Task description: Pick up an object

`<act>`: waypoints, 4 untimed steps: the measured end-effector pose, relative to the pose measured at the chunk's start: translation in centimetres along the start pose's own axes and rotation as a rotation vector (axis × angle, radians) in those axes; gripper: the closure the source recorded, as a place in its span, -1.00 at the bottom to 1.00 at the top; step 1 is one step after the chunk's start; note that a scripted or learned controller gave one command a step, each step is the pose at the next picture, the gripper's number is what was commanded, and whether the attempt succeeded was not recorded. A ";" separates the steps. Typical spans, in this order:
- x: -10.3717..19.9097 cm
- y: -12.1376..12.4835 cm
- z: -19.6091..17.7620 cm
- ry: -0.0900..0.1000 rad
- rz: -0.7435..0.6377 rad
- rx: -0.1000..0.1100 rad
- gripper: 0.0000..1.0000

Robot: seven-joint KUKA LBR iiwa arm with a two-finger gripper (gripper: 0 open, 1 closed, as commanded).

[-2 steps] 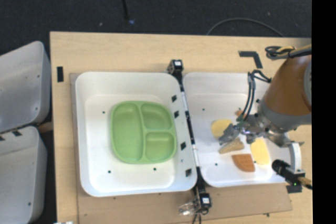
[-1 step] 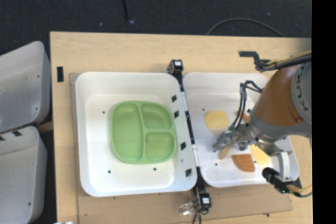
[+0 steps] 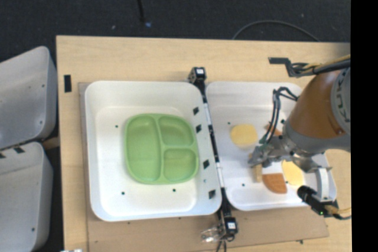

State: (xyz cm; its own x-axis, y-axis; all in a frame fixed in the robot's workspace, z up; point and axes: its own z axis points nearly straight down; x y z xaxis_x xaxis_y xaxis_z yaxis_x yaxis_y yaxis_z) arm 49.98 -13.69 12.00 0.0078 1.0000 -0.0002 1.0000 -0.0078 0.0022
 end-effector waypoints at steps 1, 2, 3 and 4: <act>-0.1 -0.5 -6.2 -0.002 -0.009 -0.004 1.00; -0.2 -0.3 -11.5 -0.002 -0.011 -0.005 1.00; -0.3 -0.1 -14.4 -0.001 -0.011 -0.003 1.00; 5.4 1.9 -13.9 0.000 -0.014 0.000 1.00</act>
State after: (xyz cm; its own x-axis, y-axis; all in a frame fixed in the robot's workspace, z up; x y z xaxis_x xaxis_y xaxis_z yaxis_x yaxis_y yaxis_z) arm 51.92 -8.30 25.94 -0.0067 1.0000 -0.0007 1.0000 0.0067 0.0023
